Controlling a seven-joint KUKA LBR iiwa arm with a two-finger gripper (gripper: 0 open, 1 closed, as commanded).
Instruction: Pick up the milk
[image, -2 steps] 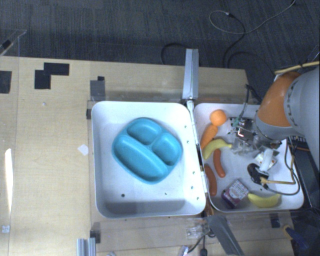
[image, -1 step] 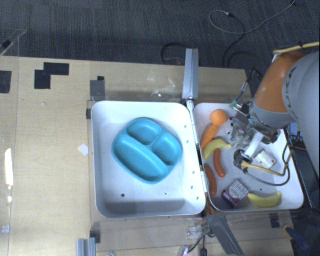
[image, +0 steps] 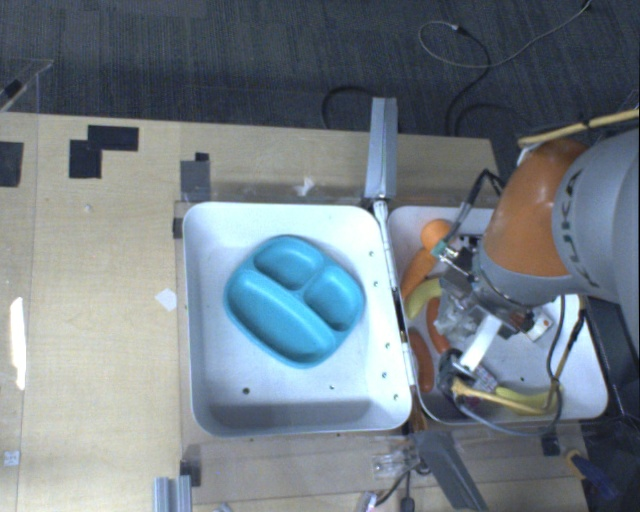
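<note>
Arm down over the right bin, blue plate alone in the left one.

From the overhead camera, the grey arm (image: 590, 215) with its orange band reaches in from the right and hangs low over the right bin (image: 598, 385), its gripper (image: 462, 335) pointed down into the clutter there. Whether the gripper is spread or closed I cannot tell; its own body and cables cover the tips. Milk? I cannot make out a carton among the things under the wrist. What does show: an orange fruit (image: 434, 236) near the bin's far left corner, a yellow-green piece (image: 424, 296) just beside it, a banana (image: 510, 400) along the near edge. In the left bin (image: 215, 400), a blue divided plate (image: 294, 298) sits in the middle, well apart from the arm.
</note>
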